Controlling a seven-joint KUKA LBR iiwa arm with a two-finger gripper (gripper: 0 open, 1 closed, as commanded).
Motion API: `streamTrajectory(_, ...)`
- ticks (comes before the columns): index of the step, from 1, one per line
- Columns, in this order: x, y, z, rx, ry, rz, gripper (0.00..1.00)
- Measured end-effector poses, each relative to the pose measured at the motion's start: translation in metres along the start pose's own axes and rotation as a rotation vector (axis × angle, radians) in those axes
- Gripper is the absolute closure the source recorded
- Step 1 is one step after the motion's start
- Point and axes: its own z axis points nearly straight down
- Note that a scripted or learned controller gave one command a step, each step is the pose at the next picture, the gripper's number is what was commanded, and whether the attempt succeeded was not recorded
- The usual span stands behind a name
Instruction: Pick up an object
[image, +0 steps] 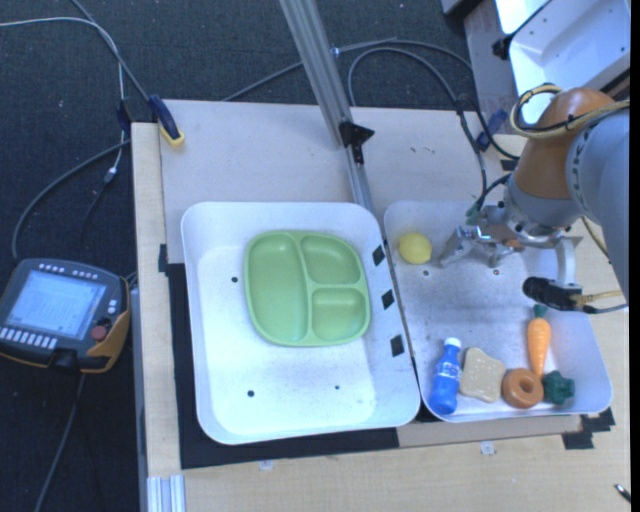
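Seen from above: a desk bearing two white bins side by side. Reaching in from the right, the grey arm, orange band above the wrist, with the gripper low over the far end of the right bin. Fingers apart, nothing between them. Just beside the gripper, on its left, a yellow ball, close to the bin's left wall and apart from the fingers.

Lined up along the right bin's near edge, well apart from the gripper: a blue bottle with a white cap, lying tilted; a slice of bread touching it; a brown donut next to the bread; a small green toy at the corner. Above the donut, an orange carrot with its tip pointing to the near edge. All untouched.

In the left bin, a green plate with three compartments, lying flat near the middle.

Across the far desk, a slanted metal post; at the far left corner, a blue-and-yellow clamp. On the dark floor to the left, a pendant with a lit screen, cables trailing off.
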Motion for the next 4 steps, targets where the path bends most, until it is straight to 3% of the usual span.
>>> streamTrajectory(1, 0.0, 0.002, -0.014, -0.006, -0.001, -0.001, 1.0)
streamTrajectory(3, 0.007, -0.007, -0.134, -0.011, -0.003, 0.0, 1.0)
streamTrajectory(4, 0.007, -0.006, -0.154, -0.008, -0.002, 0.0, 1.0)
